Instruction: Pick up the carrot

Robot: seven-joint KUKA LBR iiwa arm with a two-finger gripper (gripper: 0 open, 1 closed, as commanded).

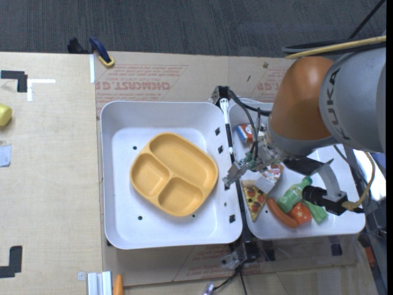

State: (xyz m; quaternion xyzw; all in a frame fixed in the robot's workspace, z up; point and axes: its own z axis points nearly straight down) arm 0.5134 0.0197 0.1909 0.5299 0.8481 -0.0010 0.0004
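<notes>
Whether the gripper (241,169) is open or closed cannot be told; the arm's grey and orange bulk hides most of it. The carrot (281,214) lies near the right bin's (344,225) front edge, partly among toys hard to identify. Farther left, the gripper hangs over the bins' shared rim.

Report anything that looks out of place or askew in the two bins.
The yellow three-compartment plate lies rotated at a slant in the left white bin. In the right white bin, the toy foods crowd the near edge, including the orange carrot. Nothing looks spilled or damaged.
</notes>
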